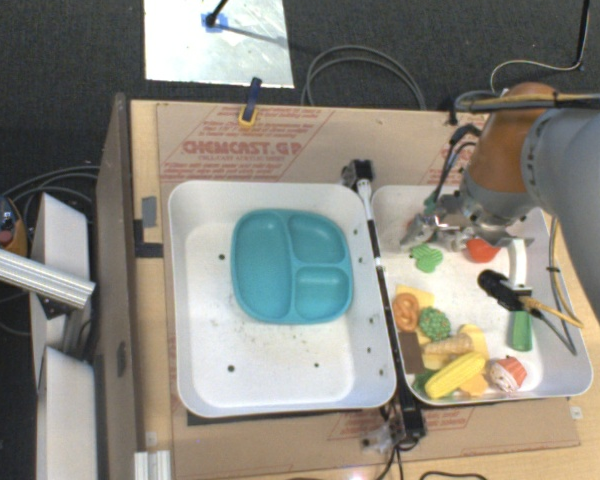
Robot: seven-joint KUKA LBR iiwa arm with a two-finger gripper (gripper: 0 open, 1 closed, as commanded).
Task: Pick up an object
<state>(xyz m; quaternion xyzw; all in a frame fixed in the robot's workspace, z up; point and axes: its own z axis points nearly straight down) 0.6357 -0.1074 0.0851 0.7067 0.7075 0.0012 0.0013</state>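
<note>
My gripper [442,230] hangs over the upper left part of the right bin [578,368], at the end of the grey arm reaching in from the right. Just below it lies a small green leafy toy [426,259], and a red toy tomato [480,251] lies to its right. I see nothing held between the fingers. Lower in the bin are an orange slice [407,311], a green broccoli piece [435,323], a yellow corn cob [455,373], a green stick-shaped toy [520,331] and a red-and-white piece [507,373].
The left bin [200,368] holds a teal divided plate [290,266]. A ridge where the two bin rims meet [377,268] runs between them. Cardboard lies under both bins, and cables loop behind the bench.
</note>
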